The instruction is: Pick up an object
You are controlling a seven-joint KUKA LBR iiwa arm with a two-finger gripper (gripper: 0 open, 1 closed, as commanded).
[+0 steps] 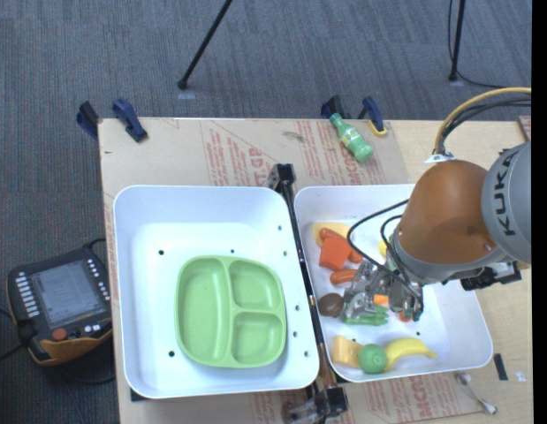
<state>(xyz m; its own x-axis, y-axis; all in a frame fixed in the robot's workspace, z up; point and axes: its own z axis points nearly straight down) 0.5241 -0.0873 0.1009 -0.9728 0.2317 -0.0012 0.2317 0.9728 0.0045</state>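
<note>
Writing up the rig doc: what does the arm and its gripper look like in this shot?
One arm, entering from the right: grey housing with dark KUKA lettering, then a large rounded orange band above the wrist. A yellow cable and a black one loop over its upper side, and thin black leads curve down to the tool. The gripper is a compact metallic assembly with dark parts.
</note>
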